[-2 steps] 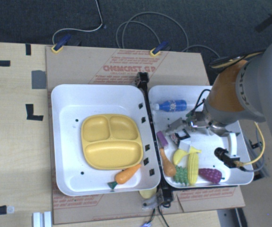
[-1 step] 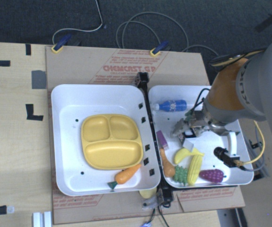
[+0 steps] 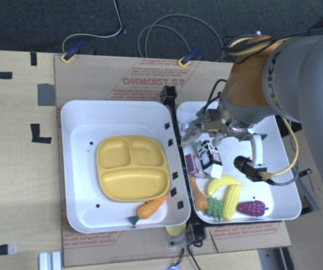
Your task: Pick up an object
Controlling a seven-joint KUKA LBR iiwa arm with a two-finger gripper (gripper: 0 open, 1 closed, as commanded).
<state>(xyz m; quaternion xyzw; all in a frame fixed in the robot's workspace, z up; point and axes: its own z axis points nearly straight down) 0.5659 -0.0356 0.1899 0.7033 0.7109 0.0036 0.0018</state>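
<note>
Where the pincer sits: we find the pincer low over the upper left part of the right bin, beneath the grey arm reaching in from the right.
Pincer state: we cannot tell whether it is open or closed, because the wrist covers it from above; we see nothing held.
Nearest thing: a black-and-white item lies just below the pincer. It is too small for us to name, and any print on it is unreadable.
Beside it: a small purple piece rests against the bin's left wall.
Lower right bin: an orange carrot, a banana, a corn cob, a green toy and purple grapes are bunched near the lower edge, several of them touching.
Our reading: the crowding makes that cluster an awkward pick. The item under the pincer lies more apart, so we judge it the likely target, not yet lifted.
Left bin: a yellow divided plate lies in the middle, with a second carrot at its lower rim.
Under the bins: a cardboard sheet lies on the counter. Two blue clips hold its far edge, which we take as there to stop it sliding.
Writing: the cardboard carries the red print "CHEMCAST GP"; the smaller lines are illegible.
</note>
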